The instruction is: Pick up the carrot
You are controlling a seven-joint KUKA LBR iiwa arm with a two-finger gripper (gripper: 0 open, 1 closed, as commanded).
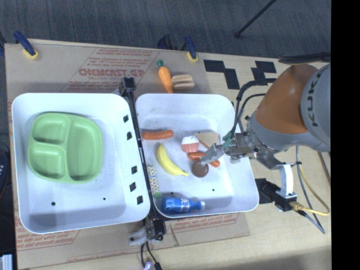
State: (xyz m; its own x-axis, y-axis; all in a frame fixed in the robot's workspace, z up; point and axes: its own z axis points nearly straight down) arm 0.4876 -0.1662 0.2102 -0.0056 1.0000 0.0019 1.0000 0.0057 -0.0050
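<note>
The carrot, orange with a small green top, lies on the cardboard bench just behind the right bin, outside it, with its green end pointing away. My gripper is low inside the right bin, well in front of and to the right of the carrot. It hovers over a small orange-red piece and a brown round piece. The grey arm with its orange band reaches in from the right.
A tan bun-like toy sits beside the carrot. The right bin holds a sausage, a banana, a cupcake, a tan block and a blue bottle. A green divided plate lies in the left bin.
</note>
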